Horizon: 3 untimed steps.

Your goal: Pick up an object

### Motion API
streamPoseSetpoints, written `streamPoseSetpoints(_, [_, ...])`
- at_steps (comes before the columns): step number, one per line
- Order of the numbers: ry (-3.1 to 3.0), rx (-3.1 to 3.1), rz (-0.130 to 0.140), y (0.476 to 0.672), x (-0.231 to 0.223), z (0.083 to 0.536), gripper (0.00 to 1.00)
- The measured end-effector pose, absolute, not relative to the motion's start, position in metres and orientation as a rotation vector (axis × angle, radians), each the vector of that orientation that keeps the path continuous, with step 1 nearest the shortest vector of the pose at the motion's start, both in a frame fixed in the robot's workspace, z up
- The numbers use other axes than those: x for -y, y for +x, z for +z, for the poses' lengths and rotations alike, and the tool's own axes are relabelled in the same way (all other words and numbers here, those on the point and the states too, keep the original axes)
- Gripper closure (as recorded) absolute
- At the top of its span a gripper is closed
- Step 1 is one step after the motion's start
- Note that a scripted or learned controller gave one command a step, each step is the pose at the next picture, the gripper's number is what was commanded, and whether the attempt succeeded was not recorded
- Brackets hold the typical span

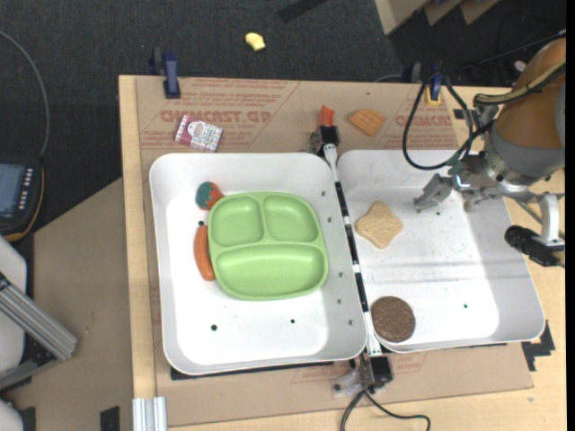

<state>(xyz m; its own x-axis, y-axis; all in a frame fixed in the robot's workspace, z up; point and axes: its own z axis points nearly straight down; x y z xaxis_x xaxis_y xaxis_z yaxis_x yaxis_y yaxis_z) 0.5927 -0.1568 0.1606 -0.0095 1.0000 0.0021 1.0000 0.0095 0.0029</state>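
Note:
A tan slice of toast (380, 225) lies in the right bin (485, 294) near its left wall. A round brown patty (393, 319) sits at that bin's front left corner. In the left bin (180, 321) a green divided plate (267, 245) has an orange sausage-shaped piece (204, 252) along its left side and a small teal and red item (208, 194) at its back left. My gripper (453, 195) hangs over the back of the right bin, right of the toast and apart from it. It is open, with nothing between its fingers.
On the cardboard bench behind the bins lie an orange cracker (366, 121) and a pink packet (198, 132). Black clips (325, 138) hold the seam between the bins. A black cable (415, 124) loops down to the wrist.

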Motion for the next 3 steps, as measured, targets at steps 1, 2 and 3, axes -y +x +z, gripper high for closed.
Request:
streamPoseSetpoints(1, [2.219, -2.232, 0.000, 0.610, 0.102, 0.120, 0.00])
streamPoseSetpoints(2, [2.221, -2.220, 0.002, 0.605, 0.096, 0.085, 0.00])
streamPoseSetpoints(3, [2.219, -2.218, 0.007, 0.612, 0.110, 0.087, 0.00])
